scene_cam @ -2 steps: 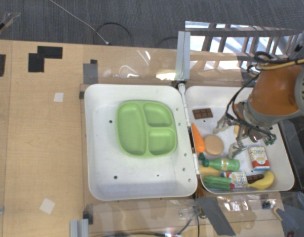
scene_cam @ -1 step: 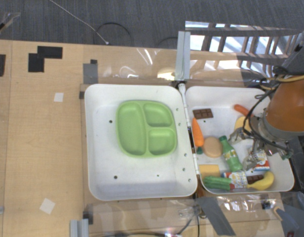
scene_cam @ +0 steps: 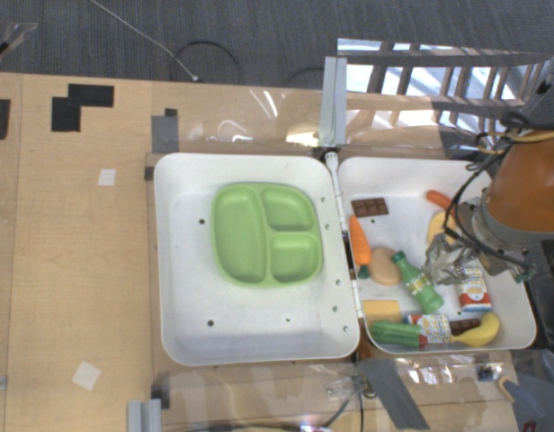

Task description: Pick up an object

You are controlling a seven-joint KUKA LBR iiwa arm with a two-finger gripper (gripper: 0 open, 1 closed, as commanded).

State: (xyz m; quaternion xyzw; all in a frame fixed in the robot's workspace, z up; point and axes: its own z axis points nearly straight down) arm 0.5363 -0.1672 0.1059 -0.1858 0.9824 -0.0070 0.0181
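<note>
— Camera view from overhead: why does the metal two-finger gripper hang low in the right white bin?

— Probably lining up on the small green plastic bottle just left of it, mid-right of frame. I can't tell how its claw stands.

— And the green divided tray?

— Alone in the left bin.

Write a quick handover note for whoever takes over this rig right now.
End effector: low inside the right bin, over the toy food; nothing visibly held.
Right bin: green bottle just left of the end effector, carrot, chocolate bar, banana, cucumber.
Left bin: green divided plate.
Done: arm lowered into the right bin.
Left: grasp one object and lift it.
</note>
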